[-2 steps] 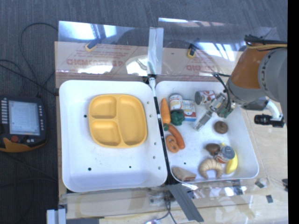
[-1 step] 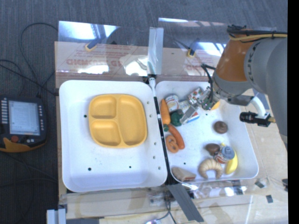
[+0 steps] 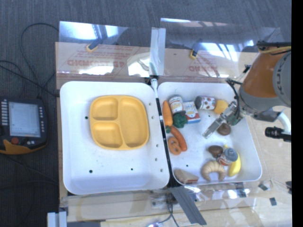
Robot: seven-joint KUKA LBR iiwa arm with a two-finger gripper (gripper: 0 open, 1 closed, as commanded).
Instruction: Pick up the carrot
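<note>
Here the counter [image 3: 42,181] carries two shallow white bins side by side. The left bin [image 3: 75,169] holds a yellow divided plate [image 3: 119,122] near its middle. The right bin [image 3: 248,141] holds a scatter of small toy foods. The grey arm [image 3: 265,86], with its orange band, reaches in from the right over the right bin's upper right part.

The end effector [image 3: 214,128] points down and to the left, low over the bin's middle right; its two slim fingers lie so close together that I cannot tell whether they are parted or closed, and nothing shows between them.

The carrot [image 3: 167,113] lies well apart from the end effector, to its left, hard against the bin's left wall. It is a slim orange piece lying lengthwise along the wall. A green broccoli piece [image 3: 180,120] sits just beside it on the right, and a small can [image 3: 175,104] stands near its upper end. A croissant [image 3: 214,170] and a banana [image 3: 235,166] lie near the bin's front.
</note>
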